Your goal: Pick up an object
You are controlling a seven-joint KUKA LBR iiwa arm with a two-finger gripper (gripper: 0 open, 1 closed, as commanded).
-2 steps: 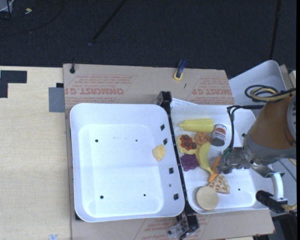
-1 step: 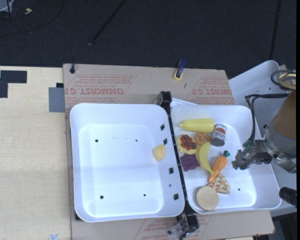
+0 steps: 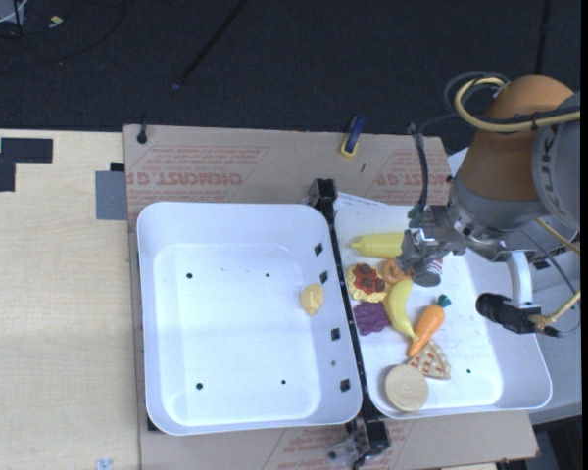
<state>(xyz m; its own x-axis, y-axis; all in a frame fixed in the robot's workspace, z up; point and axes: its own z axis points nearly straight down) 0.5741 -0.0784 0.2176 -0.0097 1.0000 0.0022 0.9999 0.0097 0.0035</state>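
Gripper (image 3: 418, 259) low over right bin (image 3: 490, 380) by corn (image 3: 376, 245) and banana (image 3: 400, 308), claw state unclear.

The right bin (image 3: 490, 385) holds a cluster of toy foods: a corn cob (image 3: 375, 246), a banana (image 3: 400, 309), a carrot (image 3: 426, 327) tilted, purple grapes (image 3: 369, 316), a waffle wedge (image 3: 432, 362) and 1 round cracker (image 3: 407, 389). A pale yellow lump (image 3: 313, 299) lies in the left bin (image 3: 225, 228).

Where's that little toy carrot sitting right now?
The carrot lies in the right bin, beside the banana and just above the waffle slice.
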